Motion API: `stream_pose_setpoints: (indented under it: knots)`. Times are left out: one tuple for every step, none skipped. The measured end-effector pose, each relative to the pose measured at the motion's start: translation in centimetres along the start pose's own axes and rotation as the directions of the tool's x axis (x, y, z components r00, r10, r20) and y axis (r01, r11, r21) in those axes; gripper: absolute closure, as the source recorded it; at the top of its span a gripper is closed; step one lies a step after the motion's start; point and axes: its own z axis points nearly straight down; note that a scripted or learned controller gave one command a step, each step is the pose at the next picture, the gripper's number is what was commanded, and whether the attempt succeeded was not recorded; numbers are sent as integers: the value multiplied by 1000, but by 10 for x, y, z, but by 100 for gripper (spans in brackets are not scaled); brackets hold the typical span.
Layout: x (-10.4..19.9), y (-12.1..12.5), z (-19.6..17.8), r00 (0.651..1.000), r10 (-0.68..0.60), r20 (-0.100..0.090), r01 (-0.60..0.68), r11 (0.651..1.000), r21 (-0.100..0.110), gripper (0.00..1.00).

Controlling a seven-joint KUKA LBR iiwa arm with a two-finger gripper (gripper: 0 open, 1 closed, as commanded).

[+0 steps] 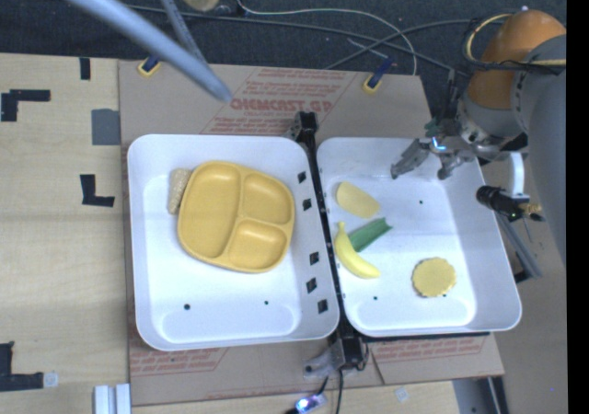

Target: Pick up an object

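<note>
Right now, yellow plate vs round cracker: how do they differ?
The plate lies in the left bin; the cracker lies in the right bin. The plate is far bigger, with three compartments; the cracker is a small flat disc. The plate is smooth, the cracker rough-edged. Both are yellow and lie flat.

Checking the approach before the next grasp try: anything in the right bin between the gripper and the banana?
Nothing visible blocks it. The gripper hangs over the right bin's upper part, with bare white floor toward the banana. The pale yellow piece lies just off that line, and the green piece touches the banana's upper side.
</note>
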Motion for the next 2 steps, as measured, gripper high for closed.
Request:
stream_pose_setpoints:
  knots:
    - [1,0,43,1000,0,2,0,1000,-4,0]
    - [1,2,30,1000,-2,5,2,1000,-9,100]
